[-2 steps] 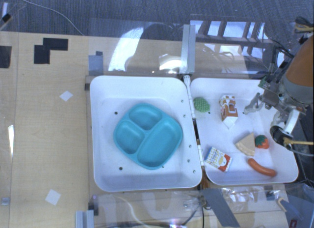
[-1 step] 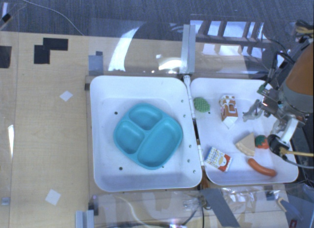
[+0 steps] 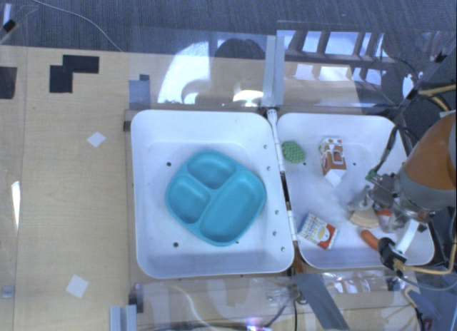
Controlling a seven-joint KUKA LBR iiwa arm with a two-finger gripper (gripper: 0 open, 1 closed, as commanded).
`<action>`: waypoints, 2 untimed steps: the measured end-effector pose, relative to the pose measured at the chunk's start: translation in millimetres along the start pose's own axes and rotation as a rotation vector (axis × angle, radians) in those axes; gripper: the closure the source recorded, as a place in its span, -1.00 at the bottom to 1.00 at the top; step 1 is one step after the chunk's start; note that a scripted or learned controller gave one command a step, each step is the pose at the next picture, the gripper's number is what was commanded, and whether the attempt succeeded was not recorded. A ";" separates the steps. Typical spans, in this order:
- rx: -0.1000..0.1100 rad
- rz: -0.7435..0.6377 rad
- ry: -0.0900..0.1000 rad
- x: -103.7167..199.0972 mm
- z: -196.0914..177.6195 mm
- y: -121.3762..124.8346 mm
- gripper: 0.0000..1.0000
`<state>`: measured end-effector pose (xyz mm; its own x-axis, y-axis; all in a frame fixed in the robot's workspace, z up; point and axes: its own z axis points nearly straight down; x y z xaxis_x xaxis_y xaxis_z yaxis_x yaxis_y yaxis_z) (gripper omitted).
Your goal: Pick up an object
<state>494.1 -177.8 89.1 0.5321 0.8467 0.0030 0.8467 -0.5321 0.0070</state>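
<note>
Two-finger gripper (image 3: 373,208), finger state impossible to tell, poised over pale flat piece (image 3: 363,217); small orange sausage-shaped object (image 3: 370,238) just below.

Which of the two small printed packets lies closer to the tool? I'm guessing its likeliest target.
The packet at the right bin's front, beside the divider; the other packet lies further back, beside the green object. Tool.
</note>
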 end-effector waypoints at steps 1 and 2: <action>0.004 -0.200 -0.001 12.8 -33.3 40.0 -1.00; -0.002 -0.392 0.001 5.5 0.6 12.7 -1.00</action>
<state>507.8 -179.9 88.6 0.1686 0.9857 0.0003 0.9856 -0.1686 0.0101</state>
